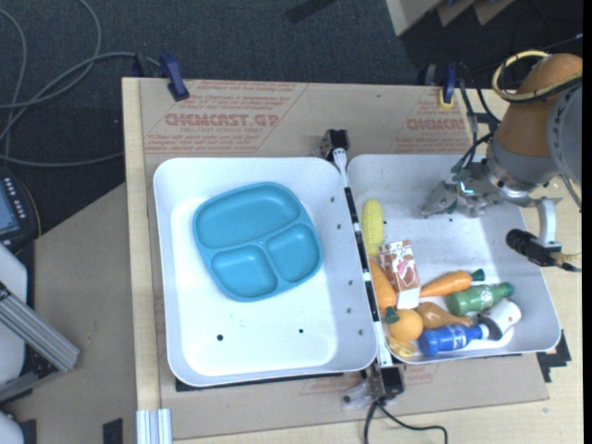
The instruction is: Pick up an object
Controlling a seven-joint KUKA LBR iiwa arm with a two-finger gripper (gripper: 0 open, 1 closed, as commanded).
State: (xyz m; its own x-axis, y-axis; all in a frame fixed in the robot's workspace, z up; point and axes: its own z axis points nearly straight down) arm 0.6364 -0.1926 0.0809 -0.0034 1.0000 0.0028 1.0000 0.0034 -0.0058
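My gripper (450,202) hangs over the upper part of the right bin (518,220), open, with nothing between its fingers. Below and to its left, along the bin's left and lower side, lies a heap of toy foods. In it are a yellow corn cob (373,225), a red and white packet (400,266), an orange carrot (449,283), a green bottle (481,296), a blue bottle (450,339) and an orange fruit (404,324). The corn cob is the nearest of them, about a hand's width to the gripper's left.
The left bin (185,285) holds a blue divided plate (257,240). A black clip (335,142) sits where the bins meet at the top. The arm's orange band (532,109) and grey wrist stand over the right bin's upper right corner. Cables run along the right edge.
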